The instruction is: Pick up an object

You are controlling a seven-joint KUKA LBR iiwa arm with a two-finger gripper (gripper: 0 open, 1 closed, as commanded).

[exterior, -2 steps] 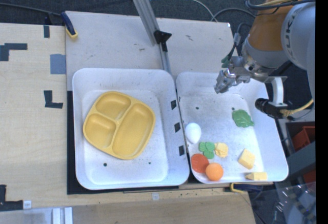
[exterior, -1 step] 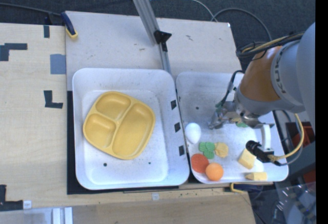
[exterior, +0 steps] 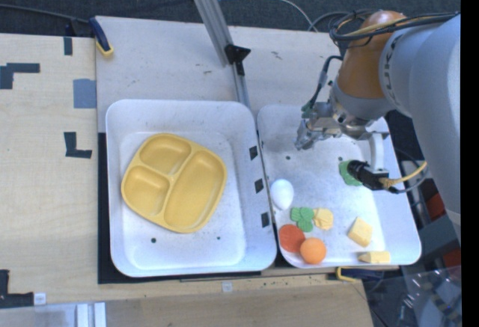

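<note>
Orange ball (exterior: 313, 250) borders red piece (exterior: 291, 236), beside green piece (exterior: 302, 216).

A glossy yellow plastic tray (exterior: 174, 181) is seen in a matt, speckled white bin (exterior: 127, 243); pale wood grain is shown at the table's (exterior: 41, 191) nine o'clock.

Yellow tray (exterior: 174, 182); orange ball (exterior: 313, 250); white egg (exterior: 282, 192).
</note>
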